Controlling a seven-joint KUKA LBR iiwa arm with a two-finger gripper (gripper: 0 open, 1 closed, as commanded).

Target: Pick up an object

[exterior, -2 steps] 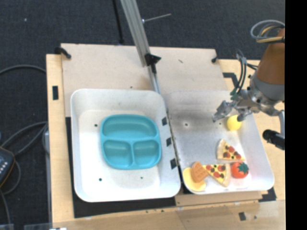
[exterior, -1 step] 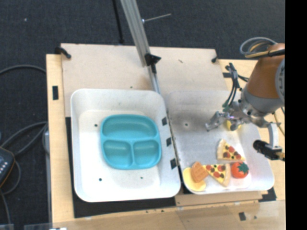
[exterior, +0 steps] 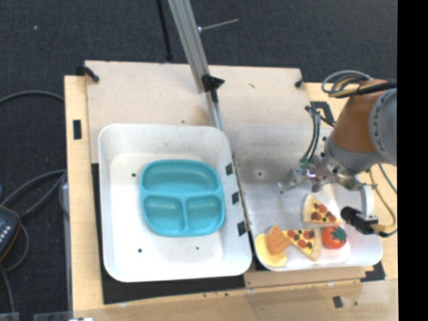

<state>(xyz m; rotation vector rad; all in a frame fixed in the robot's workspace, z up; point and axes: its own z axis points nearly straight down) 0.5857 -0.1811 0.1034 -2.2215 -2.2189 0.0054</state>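
Target object: a toy pizza slice [exterior: 319, 211] — yellow crust, red topping — lies flat in the right bin [exterior: 267, 154], toward its front right corner and the closest of the toys to the arm.
Neighbouring toys: a second pizza slice [exterior: 302, 241], a tan bread-like piece [exterior: 277, 241] and a red tomato-like toy [exterior: 334, 237] sit in a row along the right bin's front edge, close together and near the first slice.
Gripper: the gripper [exterior: 314, 177] hangs below the grey arm with its orange band [exterior: 354, 122], over the right half of the right bin, just behind the first pizza slice.
Finger state: cannot tell — the wrist and cables hide the tips from above, and nothing can be seen held.
Slice relative to gripper: the slice lies just toward the bin's front edge from the gripper, apparently apart from it; the height between them cannot be judged.
Step in hand: seemingly positioning over a toy before closing on it.
Doing it well: centre over one toy alone, come straight down, and grip across the slice's narrow width; a flat slice gives little edge to catch, so the taller tomato-like toy may be the easier pick.
Risk: a nudge could push the slice against its neighbours or the bin wall.
Left bin: the left bin [exterior: 120, 152] holds a teal divided tray [exterior: 181, 197] near its middle, well apart from the arm.
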